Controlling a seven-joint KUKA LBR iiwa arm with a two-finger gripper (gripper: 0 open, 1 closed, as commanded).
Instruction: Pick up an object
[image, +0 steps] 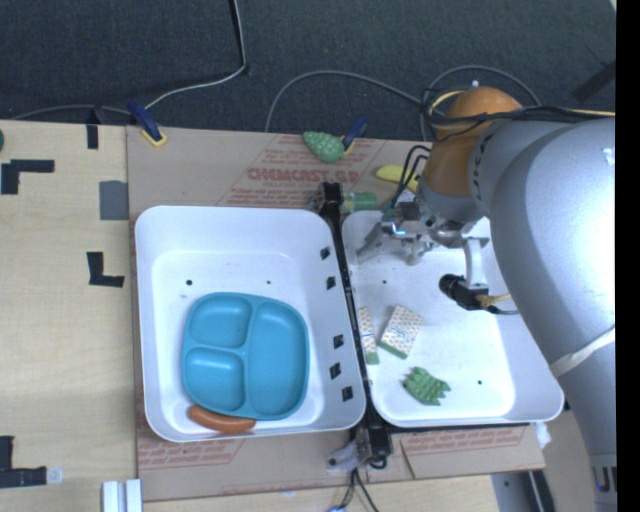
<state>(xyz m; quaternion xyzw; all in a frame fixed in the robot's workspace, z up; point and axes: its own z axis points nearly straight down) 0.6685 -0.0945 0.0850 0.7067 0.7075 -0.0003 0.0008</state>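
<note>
Grey arm casing (560, 230), smooth and curved, bulks large at the right, with the orange band (478, 105) above the wrist. Below it the gripper (405, 237) hangs over the far end of the right bin (500, 400), near the divider between the bins. Its state I cannot tell; metal parts and cabling blur together there.

Step in hand, as judged: approach or search. Nothing visibly sits in the tool, and no object lies directly under it.

Candidates, all in the right bin, toward the near end from the tool:
- small box (400, 331), flat, rectangular, pale speckled top with a green edge; nearest to the tool, lying tilted.
- green toy (426, 385), knobbly, soft-looking, leaf-like; beyond the box, near the front wall.
- thin card-like piece (366, 330) against the divider; too small to identify.

Left bin (160, 300), well apart from the tool: blue plate (245, 355), glossy plastic, three compartments, rounded corners; an orange sausage-shaped toy (220, 420) lies at its near edge.

Next move likely calls for travelling toward the near end, centring over the box, aligning across its narrow side, then descending.
</note>
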